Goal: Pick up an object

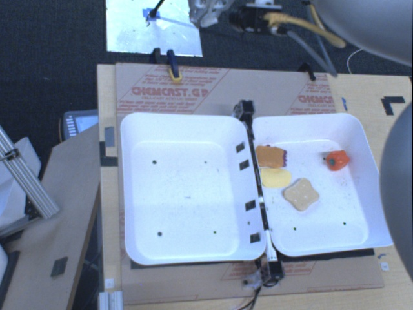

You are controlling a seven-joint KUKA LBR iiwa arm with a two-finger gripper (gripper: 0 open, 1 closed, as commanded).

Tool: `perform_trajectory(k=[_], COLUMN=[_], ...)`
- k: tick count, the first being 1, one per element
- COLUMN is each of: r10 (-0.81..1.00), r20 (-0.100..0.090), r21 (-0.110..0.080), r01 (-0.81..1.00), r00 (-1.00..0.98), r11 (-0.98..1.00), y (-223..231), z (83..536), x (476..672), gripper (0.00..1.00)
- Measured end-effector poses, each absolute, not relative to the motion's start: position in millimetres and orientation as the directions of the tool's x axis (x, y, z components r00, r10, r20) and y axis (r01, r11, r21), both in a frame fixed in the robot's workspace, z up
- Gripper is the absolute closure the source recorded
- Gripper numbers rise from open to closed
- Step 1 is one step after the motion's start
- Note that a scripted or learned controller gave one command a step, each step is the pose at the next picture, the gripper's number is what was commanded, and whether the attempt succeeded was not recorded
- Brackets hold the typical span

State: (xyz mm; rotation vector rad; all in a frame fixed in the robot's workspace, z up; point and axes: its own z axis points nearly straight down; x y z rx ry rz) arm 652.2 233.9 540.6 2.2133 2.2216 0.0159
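The right bin (361, 225) holds several small objects. An orange-brown piece with a purple edge (270, 156) lies near its left wall. A flat yellow piece (276, 178) sits just below it. A tan toast-shaped piece (301, 194) lies beside the yellow one, toward the middle. A small red-orange object with a green spot (336, 160) rests nearer the right wall. My gripper (208, 4) hangs high at the top of the view, beyond the back edge of the bench, far from both bins and every object.
The left bin (129, 237) sits beside the right one, joined along a clipped centre seam (251, 192). Both rest on a brown board (213, 86). A yellow-and-blue clamp (174, 70) stands at the back. Grey arm segments loom at the top right and right edge.
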Motion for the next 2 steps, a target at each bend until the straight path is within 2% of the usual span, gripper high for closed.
perform_trajectory(k=[1, 2], r10=[1.0, 1.0], r20=[0.001, 0.001], r21=[0.003, 0.002], r01=[1.0, 1.0], r00=[-0.003, -0.005], r11=[0.003, 0.005], y=[234.1, 234.4], z=[535.2, 535.2], x=[668.8, 668.2], gripper=[1.0, 0.0])
